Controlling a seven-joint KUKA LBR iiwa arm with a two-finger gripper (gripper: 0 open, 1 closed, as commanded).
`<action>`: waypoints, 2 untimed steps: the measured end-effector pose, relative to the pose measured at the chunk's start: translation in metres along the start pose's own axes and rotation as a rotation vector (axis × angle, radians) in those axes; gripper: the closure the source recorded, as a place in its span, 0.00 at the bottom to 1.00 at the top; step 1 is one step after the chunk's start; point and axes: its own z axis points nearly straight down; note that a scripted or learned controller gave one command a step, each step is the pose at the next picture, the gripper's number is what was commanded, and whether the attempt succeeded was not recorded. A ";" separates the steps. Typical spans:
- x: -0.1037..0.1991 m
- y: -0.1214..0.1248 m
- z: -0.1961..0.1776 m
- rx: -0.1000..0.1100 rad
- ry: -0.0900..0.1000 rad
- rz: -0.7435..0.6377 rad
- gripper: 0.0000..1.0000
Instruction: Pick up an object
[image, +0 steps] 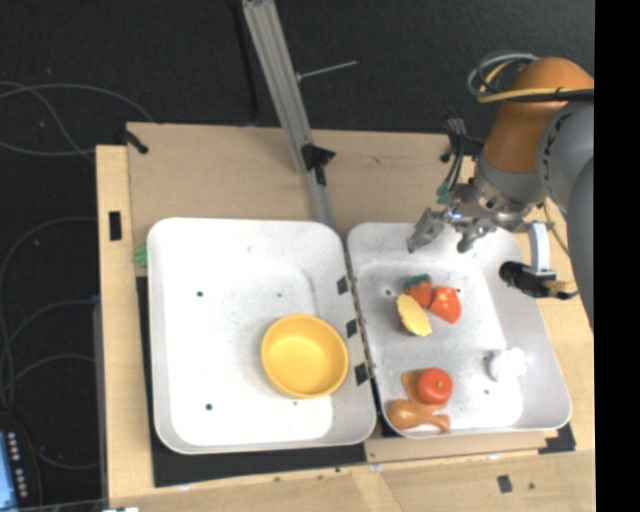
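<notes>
From above and at a slant, the camera view shows the desk (220, 170) carrying two shallow white bins side by side. The left bin (230, 270) holds a yellow bowl (304, 356) sitting upright near its right wall. The right bin (520, 400) holds the loose items: a red strawberry-like piece (446, 304) and a yellow banana-like piece (414, 316) touching each other near the bin's middle, with a small orange and green piece (420, 289) just beside them; lower down, a red tomato (434, 384) rests against a tan pear-shaped piece (418, 415) at the near wall, and a small white object (506, 364) lies toward the right side. The grey arm (530, 120) with its orange band reaches in from the right, and the jaws (448, 231) hang over the far edge of the right bin, spread apart with nothing between them, well apart from the items below. A metal post (285, 90) rises behind the bins.
</notes>
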 end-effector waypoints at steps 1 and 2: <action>-0.005 0.000 0.063 0.000 0.000 0.002 0.00; -0.006 0.003 0.047 -0.010 -0.001 0.002 1.00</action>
